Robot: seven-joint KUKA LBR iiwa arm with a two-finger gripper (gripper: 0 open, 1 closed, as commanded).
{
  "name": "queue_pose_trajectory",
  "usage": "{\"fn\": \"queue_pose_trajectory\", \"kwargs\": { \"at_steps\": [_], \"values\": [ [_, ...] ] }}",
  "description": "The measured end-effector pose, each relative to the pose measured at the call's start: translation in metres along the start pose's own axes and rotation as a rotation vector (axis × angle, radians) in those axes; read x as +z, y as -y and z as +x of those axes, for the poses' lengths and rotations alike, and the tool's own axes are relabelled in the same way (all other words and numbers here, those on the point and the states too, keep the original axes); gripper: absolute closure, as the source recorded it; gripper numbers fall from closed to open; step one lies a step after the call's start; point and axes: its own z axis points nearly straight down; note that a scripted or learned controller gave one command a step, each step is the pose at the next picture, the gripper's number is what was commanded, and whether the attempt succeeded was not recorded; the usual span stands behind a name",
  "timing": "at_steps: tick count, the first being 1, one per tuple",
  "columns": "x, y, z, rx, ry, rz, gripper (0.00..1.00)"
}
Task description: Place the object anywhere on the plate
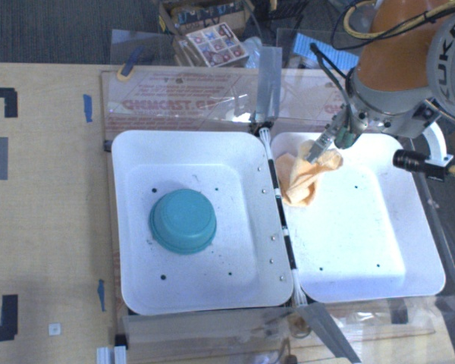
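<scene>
A round teal plate [183,220] lies in the middle of the left bin [136,158]. A crumpled tan-orange cloth [300,182] sits in the far left corner of the right bin [364,233], against the divider between the bins. My gripper [318,152] reaches down from the right onto the cloth's upper right end. Its fingers are pinched together with the cloth bunched between them, and the cloth's folds run up toward the fingertips. The rest of the cloth trails down to the bin floor.
The two white bins share a raised middle wall [277,203]. A clear plastic sheet [182,105] and a cardboard box [212,32] lie behind the bins. The arm's orange band [398,21] hangs over the right bin's far right corner.
</scene>
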Motion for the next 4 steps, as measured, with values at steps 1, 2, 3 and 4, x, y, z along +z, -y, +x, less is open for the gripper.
{"fn": "queue_pose_trajectory", "kwargs": {
  "at_steps": [1, 2, 3, 4],
  "values": [
    [0.003, -0.035, 0.031, -0.399, 0.001, -0.001, 1.0],
    [-0.004, -0.06, 0.077, -0.772, 0.002, -0.003, 1.0],
    [0.005, -0.089, 0.119, -0.776, 0.0, -0.002, 1.0],
    [0.005, -0.089, 0.119, -0.776, 0.0, -0.002, 0.0]
  ]
}}
